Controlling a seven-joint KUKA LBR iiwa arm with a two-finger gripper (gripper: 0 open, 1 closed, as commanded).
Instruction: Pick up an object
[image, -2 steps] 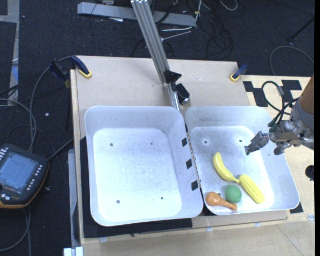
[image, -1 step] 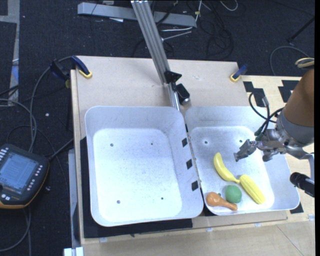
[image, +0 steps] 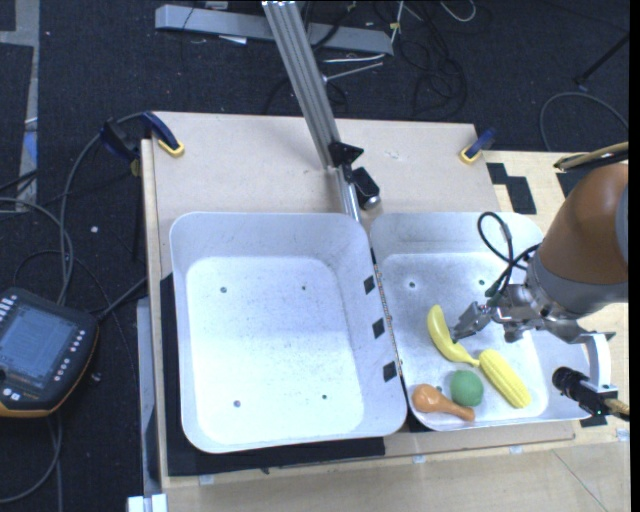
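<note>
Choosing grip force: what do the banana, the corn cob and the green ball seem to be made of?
All three look like moulded plastic toys, though that is a guess from looks alone. The banana and corn cob are uniformly bright yellow with a smooth surface. The green ball is evenly coloured, with a duller finish.

Arm (image: 590, 245): fat rounded orange band, grey rounded housing below it toward the wrist. Black cable (image: 497, 243) loops off the wrist side in an open curl. Gripper (image: 470, 325) is small, metal-grey and angular, with dark narrow fingers; detail too blurred to make out screws or markings.
</note>
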